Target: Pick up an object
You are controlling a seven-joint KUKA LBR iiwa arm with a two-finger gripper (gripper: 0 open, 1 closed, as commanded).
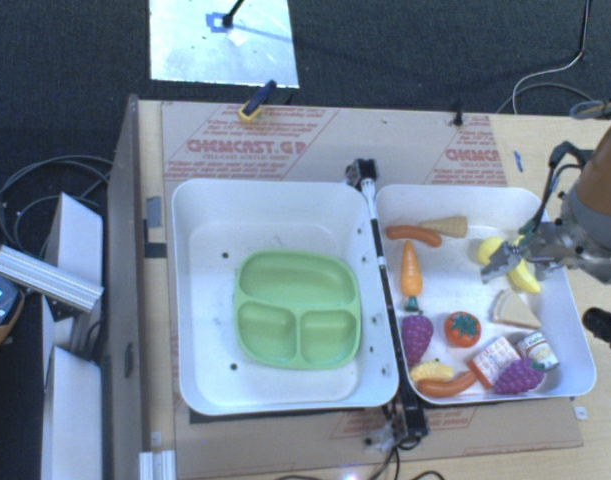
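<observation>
The right bin (560, 313) holds several toy foods. Among them are an orange sausage (415, 234), a tan cone (447, 226), a carrot (411, 268), purple grapes (416, 336), a tomato (463, 328) and a pale sandwich wedge (513, 310). My gripper (509, 259) hangs low over the bin's upper right part, reaching in from the right. It sits between a yellow lemon-like piece (489, 248) and a yellow banana-like piece (526, 279), very close to both. Whether it touches either piece is unclear.
A green divided plate (297, 308) lies in the left bin (200, 268). Near the right bin's front edge lie a small jar (536, 348), a red-and-white box (493, 356), a second grape bunch (520, 375), a yellow piece (431, 372) and another sausage (447, 386). A black divider (381, 268) separates the bins.
</observation>
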